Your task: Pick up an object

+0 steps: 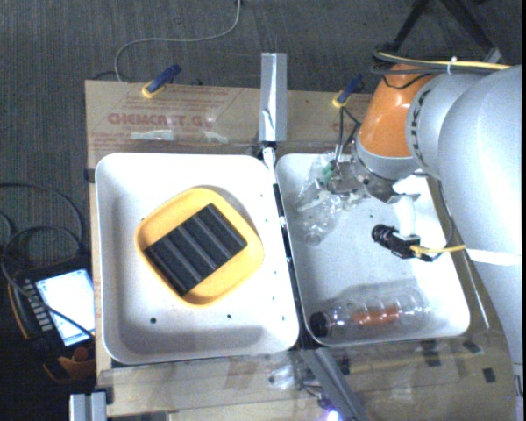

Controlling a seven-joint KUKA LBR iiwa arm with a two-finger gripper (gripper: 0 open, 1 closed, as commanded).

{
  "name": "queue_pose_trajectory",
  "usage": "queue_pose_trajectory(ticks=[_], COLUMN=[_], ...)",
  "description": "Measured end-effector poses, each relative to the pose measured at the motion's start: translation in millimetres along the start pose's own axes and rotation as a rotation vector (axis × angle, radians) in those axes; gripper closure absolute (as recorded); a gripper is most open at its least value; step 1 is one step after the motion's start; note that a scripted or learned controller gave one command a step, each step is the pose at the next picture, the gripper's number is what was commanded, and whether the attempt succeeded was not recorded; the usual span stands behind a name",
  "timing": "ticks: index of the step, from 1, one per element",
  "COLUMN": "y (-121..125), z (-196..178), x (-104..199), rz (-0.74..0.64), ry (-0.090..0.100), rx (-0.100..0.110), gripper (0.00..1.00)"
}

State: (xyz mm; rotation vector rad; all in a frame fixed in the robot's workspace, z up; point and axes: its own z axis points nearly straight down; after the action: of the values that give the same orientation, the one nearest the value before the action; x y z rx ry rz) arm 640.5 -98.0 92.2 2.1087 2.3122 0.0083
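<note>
Fingers: hidden, cannot tell their state; the gripper (340, 175) sits over crumpled clear plastic (318, 202) in the right bin (456, 310). A clear bottle (373, 312) lies nearby. Red "CHEMCAT"-like print marks the cardboard (158, 119).

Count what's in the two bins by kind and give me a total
Yellow tray with black ridged insert, left bin: 1
Clear plastic bottle, lying along the right bin's near wall: 1
Crumpled clear plastic, right bin's far left corner, by the gripper: 1
Total: 3
</note>
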Motion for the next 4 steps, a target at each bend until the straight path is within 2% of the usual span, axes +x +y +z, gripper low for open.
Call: queue_pose_trajectory(ticks=[1, 2, 3, 4], y=[2.1, 17.0, 16.2, -25.8], z=[-13.6, -94.3, -92.3, -72.4], x=[1.2, 49.3, 50.5, -10.9], rz=[0.000, -0.137, -0.138, -0.076], ry=[0.005, 0.002, 0.005, 0.004], rx=[-0.004, 0.008, 0.011, 0.013], gripper=[1.00, 1.00, 0.00, 0.00])
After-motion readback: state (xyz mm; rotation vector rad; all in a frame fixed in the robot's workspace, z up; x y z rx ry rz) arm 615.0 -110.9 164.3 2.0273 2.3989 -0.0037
